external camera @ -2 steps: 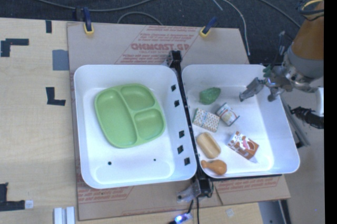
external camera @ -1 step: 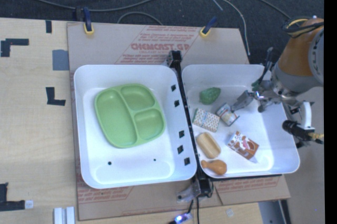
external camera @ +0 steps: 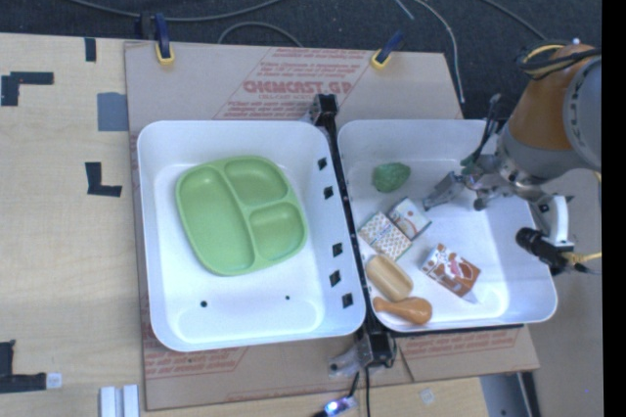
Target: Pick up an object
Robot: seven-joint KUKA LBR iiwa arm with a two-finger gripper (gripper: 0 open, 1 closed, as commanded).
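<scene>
The right bin [external camera: 509, 307] holds several small objects. A green lump [external camera: 391, 176] lies near its back left. A checkered packet [external camera: 382, 232] and a small grey-white box [external camera: 409, 215] sit side by side at the left middle. Toward the front are a tan bun-shaped piece [external camera: 389, 276], an orange piece [external camera: 404, 310] and a red-and-white packet [external camera: 451, 269]. My gripper [external camera: 456, 199] hangs over the right bin's middle, right of the green lump and above the red-and-white packet. Its fingers are spread open with nothing between them.
The left bin [external camera: 156, 288] holds a green divided plate [external camera: 240, 214]. A black divider [external camera: 337, 209] runs between the bins. The grey arm with its orange band [external camera: 548, 112] crosses the right bin's right rim. Cables trail across the dark floor behind the bench.
</scene>
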